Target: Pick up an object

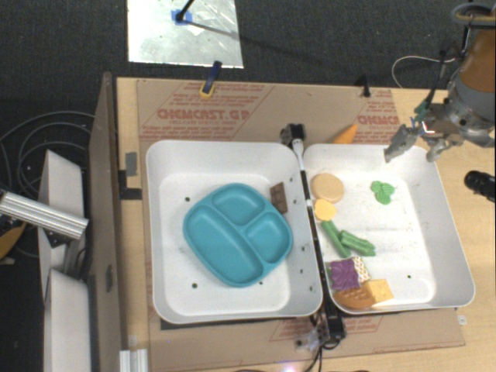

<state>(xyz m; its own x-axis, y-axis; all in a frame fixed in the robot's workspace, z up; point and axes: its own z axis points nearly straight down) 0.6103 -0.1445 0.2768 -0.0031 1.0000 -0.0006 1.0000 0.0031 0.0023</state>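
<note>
My gripper (417,146) hangs above the far right corner of the right bin (434,208), its two fingers spread open with nothing between them. Inside that bin lie a small green leafy piece (382,191), a tan round cookie (327,186), a yellow disc (325,210), green bean pods (346,240), a purple piece (343,273), a checkered cracker (359,269) and an orange-brown piece (367,294). The green leafy piece lies closest to the gripper, below and to its left.
The left bin (170,208) holds a teal divided plate (236,232) and a small brown block (279,198) by its right wall. An orange carrot-like piece (346,134) lies on the cardboard behind the right bin. Cables run at the left.
</note>
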